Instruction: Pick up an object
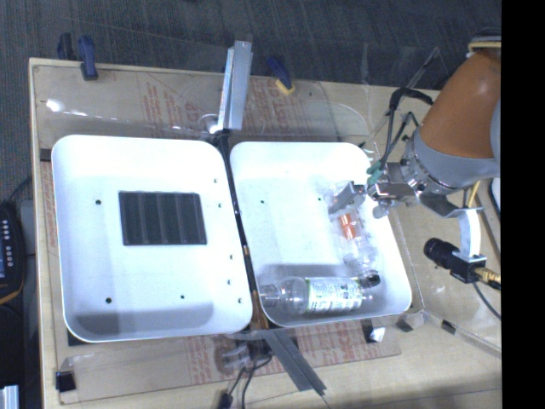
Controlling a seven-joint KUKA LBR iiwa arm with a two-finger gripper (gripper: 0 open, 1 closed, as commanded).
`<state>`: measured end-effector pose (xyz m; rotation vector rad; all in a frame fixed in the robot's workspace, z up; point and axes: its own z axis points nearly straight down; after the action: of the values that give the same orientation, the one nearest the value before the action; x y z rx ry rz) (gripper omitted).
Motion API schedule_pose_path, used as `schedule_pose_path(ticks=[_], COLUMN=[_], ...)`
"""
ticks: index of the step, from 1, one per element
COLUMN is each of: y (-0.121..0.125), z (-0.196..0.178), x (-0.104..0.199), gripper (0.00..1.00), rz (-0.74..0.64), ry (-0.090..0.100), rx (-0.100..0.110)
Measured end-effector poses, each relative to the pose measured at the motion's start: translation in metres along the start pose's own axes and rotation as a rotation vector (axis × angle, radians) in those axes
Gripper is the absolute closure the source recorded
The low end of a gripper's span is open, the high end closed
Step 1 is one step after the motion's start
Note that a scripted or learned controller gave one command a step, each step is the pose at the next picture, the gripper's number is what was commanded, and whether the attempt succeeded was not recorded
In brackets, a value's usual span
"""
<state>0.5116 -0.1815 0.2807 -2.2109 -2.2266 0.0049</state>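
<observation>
Two white bins sit side by side on the bench (51,100): the left bin (85,305) holds a dark ribbed panel (162,218), the right bin (281,169) two clear plastic bottles. The arm (460,126) reaches over the right bin's far edge, jaws (349,196) just above the smaller bottle (353,233); the larger bottle (319,294) lies along the near wall. Seemingly the approach: next, descend and close. Jaw spread cannot be told; the clear plastic blurs outlines.

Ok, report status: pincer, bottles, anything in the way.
Pincer low in right bin, at small clear bottle; grip state unreadable. Larger bottle lying along near wall. Left bin holds dark ribbed panel.
</observation>
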Motion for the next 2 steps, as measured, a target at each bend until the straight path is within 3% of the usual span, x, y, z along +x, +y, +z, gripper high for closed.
schedule_pose_path(ticks=[1, 2], y=[0.044, 0.065], z=[0.081, 0.097], x=[-0.023, -0.028], gripper=[0.00, 0.00], rz=[-0.124, -0.190], ry=[0.001, -0.001], rx=[0.001, -0.004])
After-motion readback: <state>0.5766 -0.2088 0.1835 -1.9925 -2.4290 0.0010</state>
